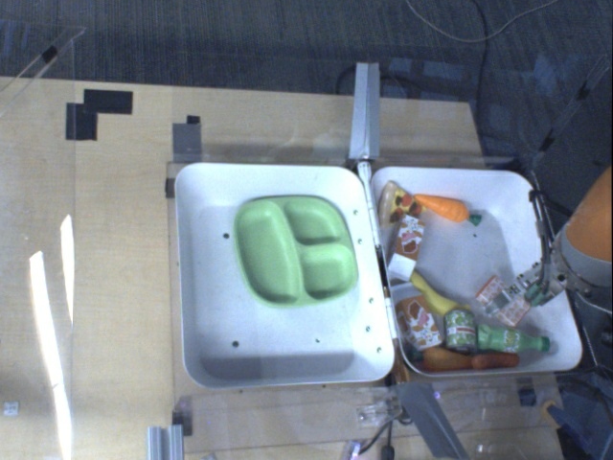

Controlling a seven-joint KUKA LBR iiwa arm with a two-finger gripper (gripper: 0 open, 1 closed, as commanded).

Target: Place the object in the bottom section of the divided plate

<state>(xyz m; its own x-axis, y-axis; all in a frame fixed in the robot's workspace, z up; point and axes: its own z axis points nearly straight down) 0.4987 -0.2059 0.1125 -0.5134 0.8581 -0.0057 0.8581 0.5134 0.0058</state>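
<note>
- Divided plate [292, 248]: we see smooth green plastic in the left bin [206, 353].
- Pincer [527, 290], at the right bin's [565, 353] right edge; we cannot tell its grip.

Grey arm [586, 274], orange band [594, 214], small pale tool [530, 290]

From my remote station I see a pale wooden worktop [105, 286] carrying two shallow white bins set side by side, their inner rims touching. The left bin [206, 348] and the right bin [512, 185] both rest directly on the wood. Black tape marks [94, 110] lie flat near the worktop's far left corner. A grey metal post [365, 113] stands at the far end of the seam between the bins.
</note>
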